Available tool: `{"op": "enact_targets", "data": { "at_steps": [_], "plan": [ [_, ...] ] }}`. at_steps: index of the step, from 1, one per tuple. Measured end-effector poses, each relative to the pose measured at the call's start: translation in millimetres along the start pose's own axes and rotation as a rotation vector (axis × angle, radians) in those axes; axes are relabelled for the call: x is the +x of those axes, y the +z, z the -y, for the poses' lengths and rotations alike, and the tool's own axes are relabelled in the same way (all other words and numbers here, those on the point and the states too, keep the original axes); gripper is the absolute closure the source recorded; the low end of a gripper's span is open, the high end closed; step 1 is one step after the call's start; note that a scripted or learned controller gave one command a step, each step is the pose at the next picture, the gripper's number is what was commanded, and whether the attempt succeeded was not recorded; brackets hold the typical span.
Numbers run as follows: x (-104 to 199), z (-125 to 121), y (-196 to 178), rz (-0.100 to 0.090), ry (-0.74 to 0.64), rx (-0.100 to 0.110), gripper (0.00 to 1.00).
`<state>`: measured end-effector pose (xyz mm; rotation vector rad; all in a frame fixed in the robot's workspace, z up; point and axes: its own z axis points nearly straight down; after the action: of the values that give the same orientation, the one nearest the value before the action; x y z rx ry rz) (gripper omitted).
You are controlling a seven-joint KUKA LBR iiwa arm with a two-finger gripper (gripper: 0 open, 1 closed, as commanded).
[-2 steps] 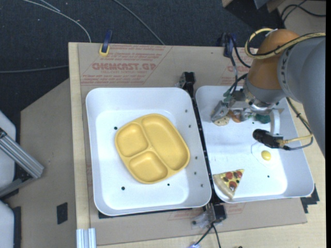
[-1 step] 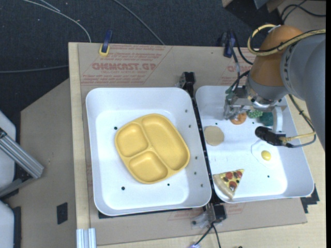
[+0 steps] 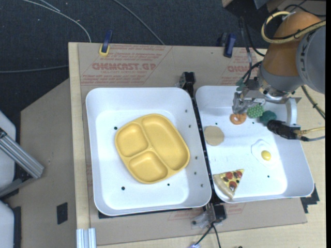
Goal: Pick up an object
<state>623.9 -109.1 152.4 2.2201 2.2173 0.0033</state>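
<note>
the gripper (image 3: 242, 107) hangs in the upper right of the frame, low over the right bin (image 3: 295, 182), just above a small orange ring (image 3: 238, 119); i cannot tell its state; a yellow tray (image 3: 151, 148) lies in the left bin (image 3: 98, 154)

arm (image 3: 310, 61): grey, rounded casing
band (image 3: 289, 48): orange, wide, wrapped round the arm above the wrist
wrist (image 3: 276, 84): silvery grey ring under the band
gripper (image 3: 242, 106): small, metal-grey, with dark fittings
cables (image 3: 274, 22): yellow loop and thin black leads near the band
side piece (image 3: 292, 110): pale bracket, with a black plug and cable
</note>
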Motion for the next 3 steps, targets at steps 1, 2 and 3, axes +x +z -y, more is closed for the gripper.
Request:
{"op": "enact_targets", "data": {
  "at_steps": [1, 2, 3],
  "plan": [
    [9, -3, -59, 0.0, -0.003, -0.003, 1.0],
    [9, -4, -80, 0.0, -0.002, 0.0, 1.0],
    [65, -2, -85, -0.003, -0.007, 0.005, 1.0]
  ]
}}
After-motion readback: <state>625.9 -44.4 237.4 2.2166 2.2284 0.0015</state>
